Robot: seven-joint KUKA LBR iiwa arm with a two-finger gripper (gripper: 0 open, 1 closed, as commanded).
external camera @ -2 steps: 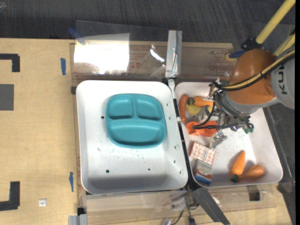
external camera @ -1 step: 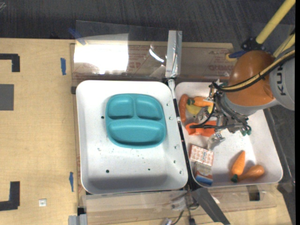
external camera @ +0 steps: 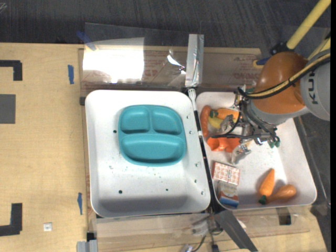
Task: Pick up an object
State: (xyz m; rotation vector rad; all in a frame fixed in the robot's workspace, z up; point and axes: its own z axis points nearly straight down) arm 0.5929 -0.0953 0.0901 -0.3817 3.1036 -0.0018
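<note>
Hovering low over the right bin [external camera: 302, 156], fingers [external camera: 242, 150] above orange pieces [external camera: 223, 143]; grip state impossible to tell. Nearby, patterned box [external camera: 226, 173] and carrot [external camera: 267, 182]. Left bin [external camera: 100, 156] carrying teal divided plate [external camera: 152, 134].

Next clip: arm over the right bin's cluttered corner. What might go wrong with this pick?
1. The gripper sits over tightly packed orange pieces by the bin wall; it may catch several or none.
2. The carrot and small box lie apart, so they look like easier targets.
</note>
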